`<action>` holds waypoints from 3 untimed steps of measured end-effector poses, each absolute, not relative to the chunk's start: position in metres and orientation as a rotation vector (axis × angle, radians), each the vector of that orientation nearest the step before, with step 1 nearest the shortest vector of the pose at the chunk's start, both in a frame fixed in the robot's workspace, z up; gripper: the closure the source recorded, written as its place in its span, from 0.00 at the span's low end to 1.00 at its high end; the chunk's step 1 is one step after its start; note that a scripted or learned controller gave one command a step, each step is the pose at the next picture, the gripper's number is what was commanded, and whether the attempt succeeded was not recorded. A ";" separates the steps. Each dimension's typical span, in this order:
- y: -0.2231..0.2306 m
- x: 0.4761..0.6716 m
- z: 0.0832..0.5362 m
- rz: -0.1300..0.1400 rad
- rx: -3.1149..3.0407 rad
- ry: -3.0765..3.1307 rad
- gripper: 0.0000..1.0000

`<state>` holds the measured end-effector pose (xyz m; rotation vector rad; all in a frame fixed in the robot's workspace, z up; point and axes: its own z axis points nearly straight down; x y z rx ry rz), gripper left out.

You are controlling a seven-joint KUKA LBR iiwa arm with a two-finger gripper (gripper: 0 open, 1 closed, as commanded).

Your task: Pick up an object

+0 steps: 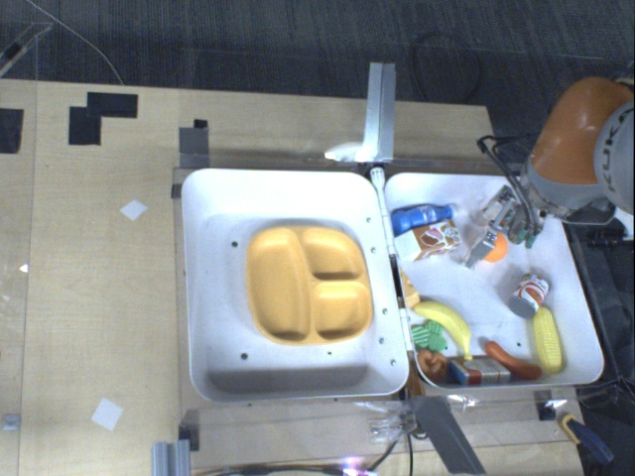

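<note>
In the right bin, the gripper hangs over what may be an orange ball, fingers seemingly parted, near the blue-capped packet.

A pale wooden bench carries two shallow white bins set side by side, touching: the left bin and the right bin. Black patches mark its far left.

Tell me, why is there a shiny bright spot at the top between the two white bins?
In the camera view, light glares off the metal post's base, washing out a patch; the left bin has soft shadows along its walls; the end effector looks slightly blurry.
</note>
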<state>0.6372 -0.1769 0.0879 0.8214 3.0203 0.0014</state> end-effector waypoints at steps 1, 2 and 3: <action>-0.177 0.637 0.088 0.002 0.821 3.021 0.00; -0.186 0.662 0.089 0.003 0.991 2.988 0.00; -0.186 0.668 0.104 0.003 0.973 2.965 1.00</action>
